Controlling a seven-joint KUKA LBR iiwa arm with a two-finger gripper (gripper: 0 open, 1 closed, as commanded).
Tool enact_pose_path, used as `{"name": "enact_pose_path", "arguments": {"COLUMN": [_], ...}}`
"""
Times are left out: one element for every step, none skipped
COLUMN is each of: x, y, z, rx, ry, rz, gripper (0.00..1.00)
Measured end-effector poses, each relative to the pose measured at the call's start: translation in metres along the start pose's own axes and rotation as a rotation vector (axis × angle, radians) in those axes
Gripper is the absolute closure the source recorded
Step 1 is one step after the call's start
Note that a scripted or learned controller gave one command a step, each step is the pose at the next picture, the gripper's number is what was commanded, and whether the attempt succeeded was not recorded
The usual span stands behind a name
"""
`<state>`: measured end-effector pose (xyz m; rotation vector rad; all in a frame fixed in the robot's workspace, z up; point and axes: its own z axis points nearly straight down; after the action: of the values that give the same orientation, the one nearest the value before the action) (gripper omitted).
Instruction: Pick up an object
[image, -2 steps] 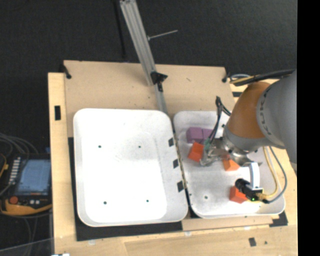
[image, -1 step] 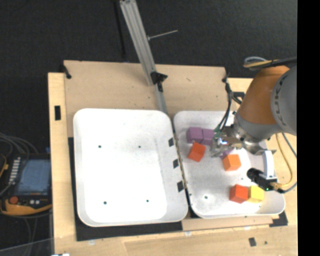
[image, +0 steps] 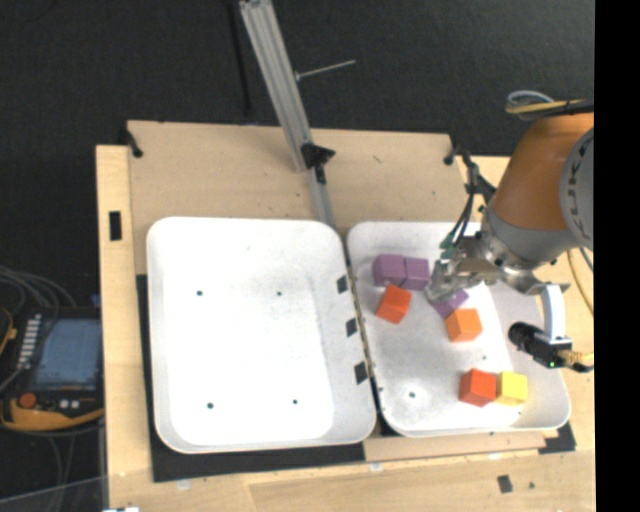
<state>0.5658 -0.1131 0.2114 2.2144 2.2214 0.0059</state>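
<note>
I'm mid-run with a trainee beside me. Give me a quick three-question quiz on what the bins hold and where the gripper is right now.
1. True or false: all the blocks lie in the right bin.
2. How many orange blocks are in view?
3. Which block does the gripper hover nearest: A) yellow block, B) small purple block, C) orange block by the bin divider?

Key: 1 true. 2 three: one by the divider, one at mid-bin, one beside the yellow block. 3 B.
</note>
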Motion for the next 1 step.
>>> {"name": "enact_pose_path", "arguments": {"x": [0.0466], "y": [-0.0083], "z": [-0.0146], "rx": [0.004], "ry": [0.003], "rz": [-0.004], "gripper": [1.00]}}
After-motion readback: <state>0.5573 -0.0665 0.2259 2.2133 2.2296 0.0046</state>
